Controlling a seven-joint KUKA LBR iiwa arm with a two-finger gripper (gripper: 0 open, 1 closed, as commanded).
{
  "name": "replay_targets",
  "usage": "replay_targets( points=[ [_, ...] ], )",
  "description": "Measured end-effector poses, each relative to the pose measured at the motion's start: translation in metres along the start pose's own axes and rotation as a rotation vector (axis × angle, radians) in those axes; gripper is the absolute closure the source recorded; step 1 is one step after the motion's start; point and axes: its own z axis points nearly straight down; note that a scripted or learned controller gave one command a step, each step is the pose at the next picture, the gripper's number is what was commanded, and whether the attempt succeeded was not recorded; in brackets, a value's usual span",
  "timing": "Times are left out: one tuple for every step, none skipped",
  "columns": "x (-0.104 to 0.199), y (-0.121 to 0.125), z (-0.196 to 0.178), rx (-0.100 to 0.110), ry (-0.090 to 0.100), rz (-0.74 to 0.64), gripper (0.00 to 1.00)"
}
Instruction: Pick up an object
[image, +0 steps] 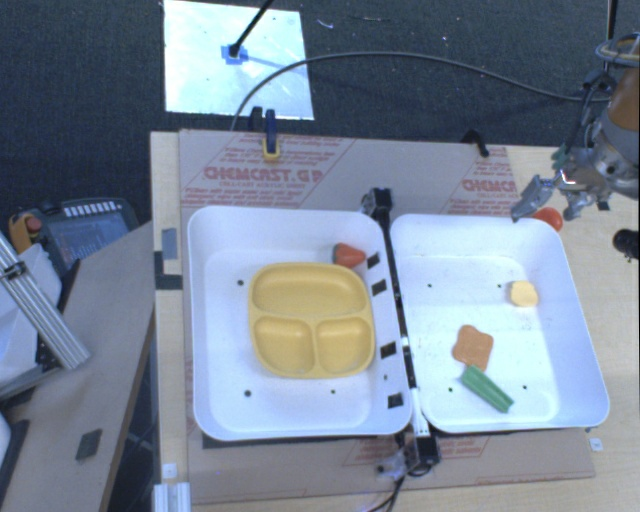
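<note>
Right now we see three loose pickable pieces in the right bin (575, 300): a small yellow chunk (523, 293) near the far right wall, an orange slice-shaped piece (473, 346) mid-bin, and a green stick (487, 389) just beside it toward the near edge. All lie flat and apart from the walls, so we judge each reachable from above. An orange-red piece (349, 254) sits in the left bin (215, 330), wedged between the far corner and the yellow divided tray (310, 320), harder to get at. The gripper (555, 196) hangs over the right bin's far right corner; its fingers look spread with nothing between them. A red-orange blob (547, 216) sits just below it; we cannot tell what it is.
</note>
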Motion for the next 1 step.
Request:
replay_targets(
  points=[
    [0.0051,-0.003,0.0427,0.003,0.001,-0.001,0.0]
  ],
)
